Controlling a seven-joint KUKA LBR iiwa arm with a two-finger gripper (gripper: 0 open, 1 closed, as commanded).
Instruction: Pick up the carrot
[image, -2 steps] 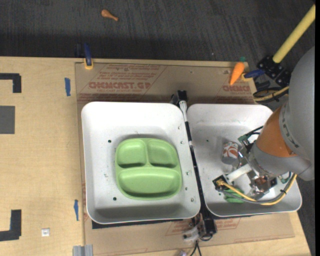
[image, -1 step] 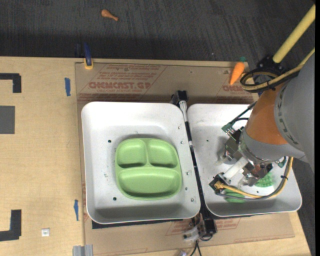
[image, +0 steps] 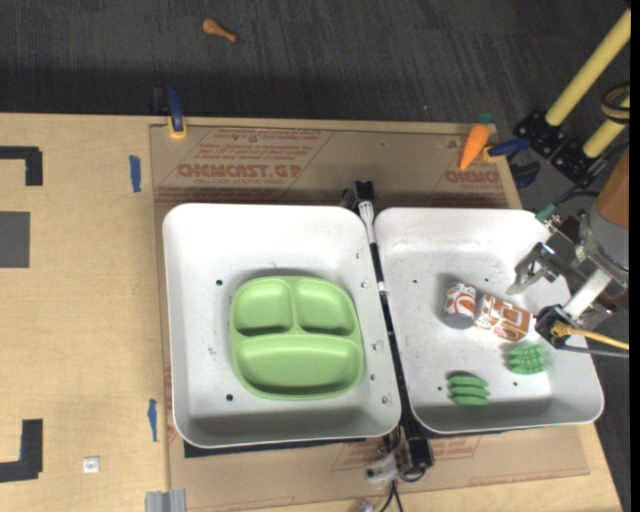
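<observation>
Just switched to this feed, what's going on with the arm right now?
The arm reaches in from the right, its gripper over the right-hand bin, and nothing shows between its fingers. That bin holds a can, a small carton and two green toy pieces. The left bin holds a green divided plate. The carrot it is meant to pick up lies outside, on the board beyond the right bin.
</observation>
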